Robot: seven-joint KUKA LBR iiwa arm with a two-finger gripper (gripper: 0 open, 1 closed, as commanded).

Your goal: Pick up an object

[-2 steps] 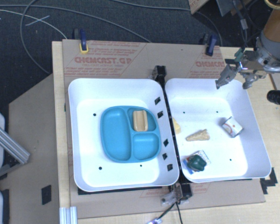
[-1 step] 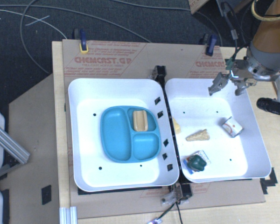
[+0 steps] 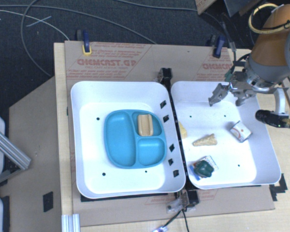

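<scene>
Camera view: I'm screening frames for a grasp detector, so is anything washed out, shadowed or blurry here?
In the camera view, both white bins, left and right, look bright and nearly washed out; the blue tray stays clear with soft shadows; the gripper and the small green object look slightly soft, their details hard to read.

Cardboard-topped bench [image 3: 135, 57] with two white bins [image 3: 87, 129] [image 3: 261, 153] side by side

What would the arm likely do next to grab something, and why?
Probably swing the tool toward the camera and lower it over the small white packet. The tool hangs open above the right bin's far end with nothing between its fingers, and that packet lies closest.
</scene>
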